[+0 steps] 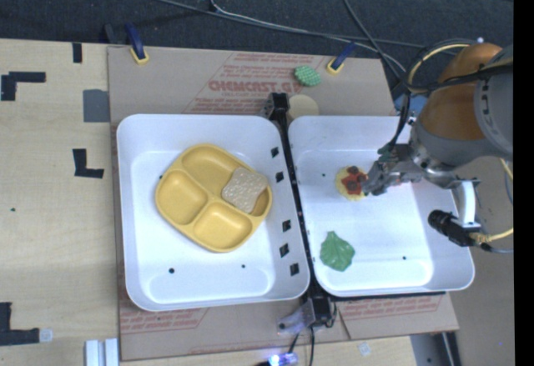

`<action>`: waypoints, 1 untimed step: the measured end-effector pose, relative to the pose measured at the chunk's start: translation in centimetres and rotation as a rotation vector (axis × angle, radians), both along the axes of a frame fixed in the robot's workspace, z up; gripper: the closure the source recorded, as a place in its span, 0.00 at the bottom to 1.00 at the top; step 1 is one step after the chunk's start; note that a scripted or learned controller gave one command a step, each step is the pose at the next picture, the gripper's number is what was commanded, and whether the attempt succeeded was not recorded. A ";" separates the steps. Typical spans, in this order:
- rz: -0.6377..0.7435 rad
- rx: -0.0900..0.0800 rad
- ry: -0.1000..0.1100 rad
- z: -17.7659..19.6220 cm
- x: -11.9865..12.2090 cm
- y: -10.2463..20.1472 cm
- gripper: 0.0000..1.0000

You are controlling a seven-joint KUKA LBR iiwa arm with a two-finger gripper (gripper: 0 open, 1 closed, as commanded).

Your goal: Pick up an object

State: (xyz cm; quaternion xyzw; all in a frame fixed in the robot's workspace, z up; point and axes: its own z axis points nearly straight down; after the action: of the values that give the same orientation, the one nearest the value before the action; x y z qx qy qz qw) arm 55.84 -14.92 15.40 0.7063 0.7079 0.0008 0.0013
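Observation:
In the right bin (434, 273) lie a small yellow and red toy food piece (352, 182) and a green leafy toy (336, 251). My gripper (380, 176) hangs low over the right bin, just right of the yellow and red piece and close against it. The grey arm with its orange band reaches in from the right. Nothing shows between the fingers from this angle. The left bin (142, 214) holds a yellow divided plate (196, 206) with a beige slice of toast (244, 189) in its right compartment.
A black divider (288, 189) runs between the two bins. A small green object (307, 75) lies on the cardboard behind the bins. Cables trail across the dark floor at the back, and one loops beside the arm at the right.

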 end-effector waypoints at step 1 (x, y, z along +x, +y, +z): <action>-0.001 0.000 0.001 4.9 0.1 0.0 1.00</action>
State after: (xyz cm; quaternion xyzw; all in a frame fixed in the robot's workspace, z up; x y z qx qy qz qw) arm 55.90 -14.89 20.29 0.7066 0.7076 0.0003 0.0008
